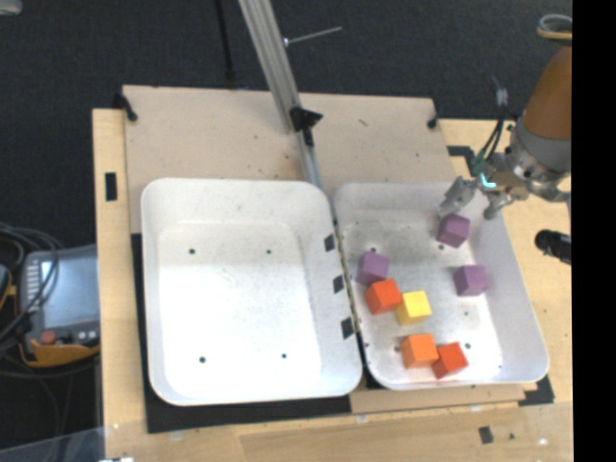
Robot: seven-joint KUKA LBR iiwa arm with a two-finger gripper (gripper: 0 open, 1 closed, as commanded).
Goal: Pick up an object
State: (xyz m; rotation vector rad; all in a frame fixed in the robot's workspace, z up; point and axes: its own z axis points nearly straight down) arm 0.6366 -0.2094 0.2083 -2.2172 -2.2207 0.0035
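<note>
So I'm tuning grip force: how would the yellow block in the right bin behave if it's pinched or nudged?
The yellow block looks like a small flat-faced cube, so it is probably rigid and would slide rather than roll. It seems to touch an orange block, so a nudge would likely shift that too. Its size suggests it is light; how slippery it is cannot be judged.

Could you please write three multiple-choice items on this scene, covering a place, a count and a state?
1. Where do the blocks lie?
A. left bin
B. right bin
C. bench top

2. How many purple blocks are there?
A. one
B. three
C. five

3. How do the orange block and yellow block stand to each other?
A. touching
B. stacked
C. far apart

Answers: 1 B, all lie in the right bin. 2 B, at. 3 A, orange block abuts yellow block.
</note>
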